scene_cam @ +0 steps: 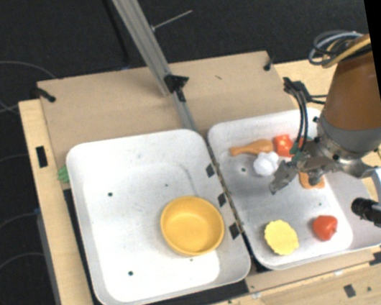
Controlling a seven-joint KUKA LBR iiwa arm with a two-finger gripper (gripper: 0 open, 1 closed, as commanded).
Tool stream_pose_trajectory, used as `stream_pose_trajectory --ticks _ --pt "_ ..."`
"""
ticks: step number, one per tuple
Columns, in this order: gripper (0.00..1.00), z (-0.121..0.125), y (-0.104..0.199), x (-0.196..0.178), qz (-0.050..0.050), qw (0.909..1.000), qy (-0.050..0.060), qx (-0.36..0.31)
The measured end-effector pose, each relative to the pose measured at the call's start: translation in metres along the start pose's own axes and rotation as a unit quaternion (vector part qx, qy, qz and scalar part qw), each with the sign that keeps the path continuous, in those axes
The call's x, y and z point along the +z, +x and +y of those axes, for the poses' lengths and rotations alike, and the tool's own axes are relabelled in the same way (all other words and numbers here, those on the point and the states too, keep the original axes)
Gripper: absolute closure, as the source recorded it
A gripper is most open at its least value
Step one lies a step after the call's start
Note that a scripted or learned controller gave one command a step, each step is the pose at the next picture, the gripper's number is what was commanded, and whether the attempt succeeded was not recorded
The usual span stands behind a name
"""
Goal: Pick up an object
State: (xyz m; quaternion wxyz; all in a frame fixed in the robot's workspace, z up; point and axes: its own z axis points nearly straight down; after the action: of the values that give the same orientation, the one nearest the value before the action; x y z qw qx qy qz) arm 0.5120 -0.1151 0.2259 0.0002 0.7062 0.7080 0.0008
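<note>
Two shallow white plastic bins side by side on the tan board surface (117, 110): left bin (106, 170) and right bin (246, 135).

Left bin, 1 item: round yellow plastic bowl (192, 225), upright, near the wall it shares with the right bin.

Right bin, 5 loose items counted:
- 1 small white ball (265, 165), landmark for the rest
- 1 orange elongated carrot-shaped piece (251, 149), just up-left of the ball, lying roughly flat
- 1 small red-orange block (282, 144), just up-right of the ball, near the carrot piece's tip
- 1 flat yellow scalloped round piece (281, 237), well below the ball, near the bin's front wall
- 1 red rounded tomato-like piece (325, 227), below-right of the ball, beside the yellow piece but apart from it

Hand (289, 176) on the grey/orange arm (354, 105) sits just right of and below the ball, low over the right bin. A small orange bit shows at its right side; can't tell what it is. Can't tell hand opening or whether it has hold of anything, too dark and cluttered.
</note>
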Motion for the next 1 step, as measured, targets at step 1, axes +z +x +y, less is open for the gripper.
stream_pose_trajectory --ticks 1 --pt "0.0 0.0 -0.0003 0.0 0.0 1.0 0.0 0.001"
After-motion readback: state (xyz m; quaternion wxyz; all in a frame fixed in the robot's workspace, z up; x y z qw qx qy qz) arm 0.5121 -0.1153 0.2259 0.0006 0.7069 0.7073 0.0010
